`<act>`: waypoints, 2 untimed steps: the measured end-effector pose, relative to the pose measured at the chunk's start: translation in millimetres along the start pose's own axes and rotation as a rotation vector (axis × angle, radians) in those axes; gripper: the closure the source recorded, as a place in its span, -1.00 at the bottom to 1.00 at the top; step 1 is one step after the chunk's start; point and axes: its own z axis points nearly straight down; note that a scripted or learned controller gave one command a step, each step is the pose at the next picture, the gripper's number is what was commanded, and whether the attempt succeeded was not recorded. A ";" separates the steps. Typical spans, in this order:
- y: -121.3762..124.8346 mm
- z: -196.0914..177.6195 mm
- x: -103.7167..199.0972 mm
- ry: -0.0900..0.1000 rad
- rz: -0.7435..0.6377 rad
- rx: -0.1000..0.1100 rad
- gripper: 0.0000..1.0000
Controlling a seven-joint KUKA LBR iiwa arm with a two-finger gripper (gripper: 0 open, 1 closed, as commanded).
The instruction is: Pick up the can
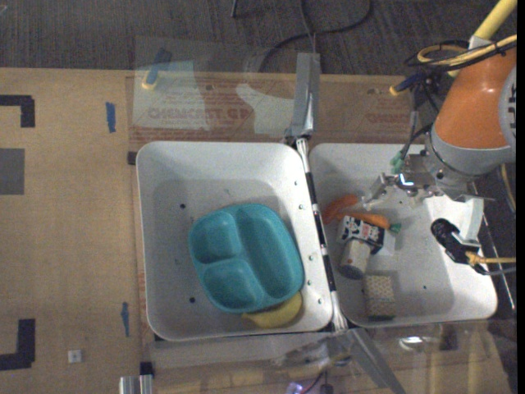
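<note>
One can (358, 249) lay in the right bin (435, 298), in its left half, close to the wall shared with the neighbouring bin. It was tipped over at a slant, with its black-and-white label facing up on the far side and a grey end pointing toward the near side. Nothing gripped it.

Just beyond the can's far end lay a small orange piece with a green tip (379, 220), touching it or very nearly so. A second orange object (338, 208) sat a little farther left, against the dividing wall. Just to the near side of the can, slightly right, lay a tan speckled block (379, 294) like a sponge.

Farther back and to the right, the gripper (394, 183) hung over the far part of the same bin, apart from the can. I could not tell whether it was spread or pressed together. The arm (472, 113), with its orange band, reached in from the right.

The left bin (164, 220) held a teal divided plate (246, 257). A banana (279, 313) poked out from under the plate's near edge. Both bins rested on the tan bench (66, 220).
</note>
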 end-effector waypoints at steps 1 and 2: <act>-14.7 62.9 11.6 0.001 0.178 -0.004 -1.00; -31.2 80.3 6.1 0.015 0.284 -0.061 -1.00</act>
